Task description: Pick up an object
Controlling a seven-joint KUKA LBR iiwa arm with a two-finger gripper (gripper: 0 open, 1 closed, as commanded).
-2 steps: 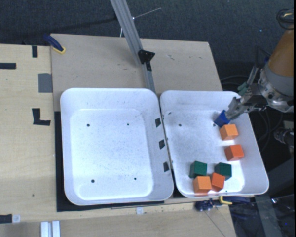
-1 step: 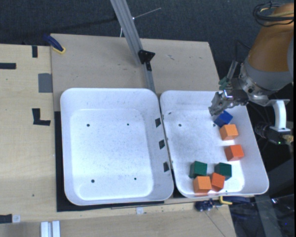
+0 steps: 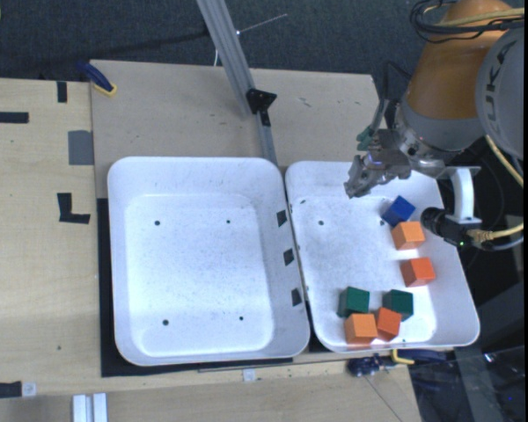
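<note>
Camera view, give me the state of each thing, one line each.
End effector: over the right bin's far edge, holding nothing visible.
Blue block: resting in right bin.
Orange blocks: four, resting, ungrasped.
Green blocks: two, resting.
Left bin: level on the bench.

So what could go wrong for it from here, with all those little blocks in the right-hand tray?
Two risks, judging from this view. The gripper sits near the right bin's far edge, away from the blue block, so closing here would likely catch nothing. The green blocks and orange blocks at the near end lie packed together, so a grab there might nudge neighbours or pinch two.
</note>
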